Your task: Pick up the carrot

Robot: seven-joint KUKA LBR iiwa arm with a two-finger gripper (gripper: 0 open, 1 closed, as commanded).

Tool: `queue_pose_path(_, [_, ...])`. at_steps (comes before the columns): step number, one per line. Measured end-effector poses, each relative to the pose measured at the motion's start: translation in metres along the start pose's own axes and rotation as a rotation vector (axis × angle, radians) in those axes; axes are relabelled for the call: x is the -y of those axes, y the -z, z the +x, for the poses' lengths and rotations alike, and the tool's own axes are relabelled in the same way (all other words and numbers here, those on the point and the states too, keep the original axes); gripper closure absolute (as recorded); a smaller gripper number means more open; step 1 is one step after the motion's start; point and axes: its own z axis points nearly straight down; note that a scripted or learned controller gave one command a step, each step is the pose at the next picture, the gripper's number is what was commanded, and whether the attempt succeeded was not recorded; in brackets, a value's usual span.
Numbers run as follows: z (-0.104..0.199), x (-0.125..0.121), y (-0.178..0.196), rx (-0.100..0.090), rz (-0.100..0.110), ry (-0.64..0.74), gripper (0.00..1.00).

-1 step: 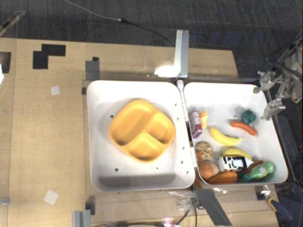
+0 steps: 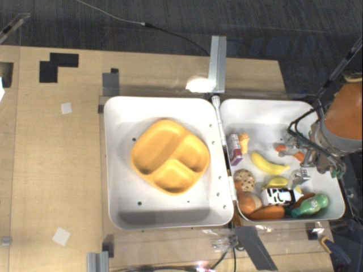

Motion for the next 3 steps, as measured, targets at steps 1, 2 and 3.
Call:
queue_pose_path(1, [-0.046, -0.018, -0.038, 0.005, 0.000, 0.129, 0.00])
queue_pose_path(2, [-0.025, -0.045, 0.029, 0.004, -0.001, -0.325, 0.00])
queue_pose_path(3, [-0.082, -0.087, -0.029, -0.002, -0.002, -0.426, 0.00])
